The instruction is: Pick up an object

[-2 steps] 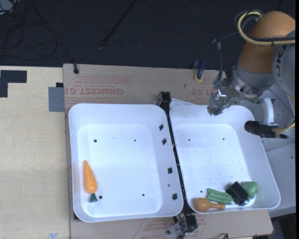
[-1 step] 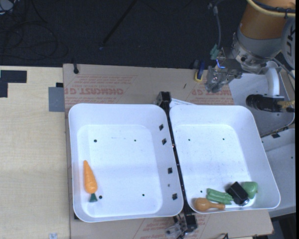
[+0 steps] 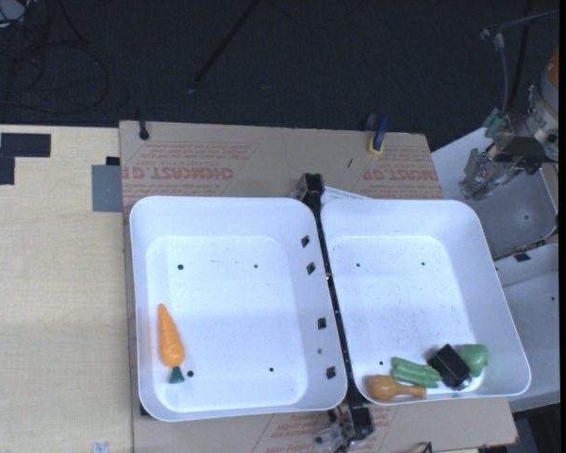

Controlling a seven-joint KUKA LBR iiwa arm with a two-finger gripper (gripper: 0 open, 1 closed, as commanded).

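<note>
An orange toy carrot (image 3: 170, 337) with a small green top lies near the front left of the left bin (image 3: 222, 220). In the front right corner of the right bin (image 3: 406, 220) sit a green pod-shaped toy (image 3: 414, 372), a black block (image 3: 450, 366), a green rounded toy (image 3: 474, 354) and a tan-orange gourd-shaped toy (image 3: 393, 388), all bunched together. My gripper (image 3: 481, 173) hangs at the far right, beyond the right bin's back right corner and over the grey bench. It is well away from every toy and nothing shows in it.
Both bins rest on a cardboard sheet (image 3: 264, 159). Black clips (image 3: 313, 269) run along the seam between the bins. A blue and yellow clamp (image 3: 377, 137) holds the cardboard's far edge. Cables lie on the dark floor at the back.
</note>
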